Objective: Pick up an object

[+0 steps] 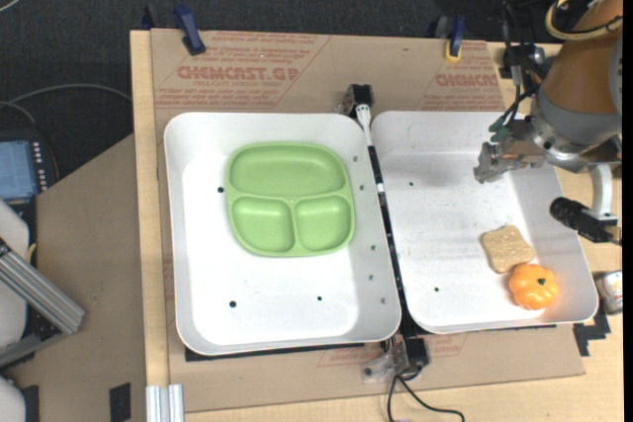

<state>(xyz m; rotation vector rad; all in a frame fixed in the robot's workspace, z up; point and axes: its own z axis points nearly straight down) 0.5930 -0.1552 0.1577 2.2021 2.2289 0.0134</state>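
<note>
Two candidate objects are seen in the right bin (435, 212): a small orange pumpkin-like toy (533, 287) near the bin's front right corner, and a tan biscuit-shaped piece (505, 247) just beside it, toward the bin's middle. The two look to be touching or nearly so; which one cannot be settled at this resolution. Both lie flat on the bin floor, neither lifted.

The gripper (492, 163) is placed over the far right part of the same bin, well apart from both objects, and nothing is seen between it and the bin floor. Whether the tool is released or clenched cannot be told, since the tip is small and dark against the white. No object is held, as far as can be judged.

Task progress is judged as early: no grasp made, nothing raised. Left to do: the gripper brought toward the front right corner, lowered over one object, closed, and lifted. The closeness of the pair and the bin wall beside the pumpkin toy may make a clean grasp harder.

The left bin (198, 242) holds a green divided tray (290, 198), one long compartment at the back and two smaller ones in front, with nothing seen in them. Both bins are set side by side on a board (297, 64) marked with red lettering, clamped at the far edge.
</note>
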